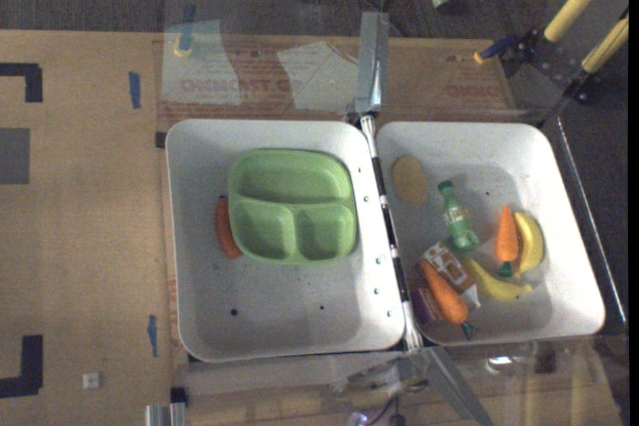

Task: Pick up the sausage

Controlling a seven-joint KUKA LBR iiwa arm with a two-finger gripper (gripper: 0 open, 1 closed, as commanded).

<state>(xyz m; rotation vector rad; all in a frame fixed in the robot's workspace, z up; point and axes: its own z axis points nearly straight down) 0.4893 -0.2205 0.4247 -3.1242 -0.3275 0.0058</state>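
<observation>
The sausage (228, 226) is in the left bin (280, 309), a bit left of the middle of the frame. It is a small red-orange thing. It lies flat and points up and down in the frame. It is pressed right up against the left side of the green plate (292, 205), and part of it may be tucked under the plate's edge. The bin's left wall is near it on the other side.

Nothing is lifted, so I think the job is at its very start: the sausage is not yet picked up. I cannot tell if the gripper's fingers are open or shut, or if they have hold of anything.

Next, the arm needs to reach across the right bin (479, 160) to the far side of the plate. The spot is tight. I think one finger should go above the sausage and one below it, at its two ends, since the plate blocks one long side.

The right bin has orange carrots (508, 232), bananas (529, 244) and a green bottle (457, 214). The carrots look a bit like the sausage, so the arm must not mix them up.
</observation>
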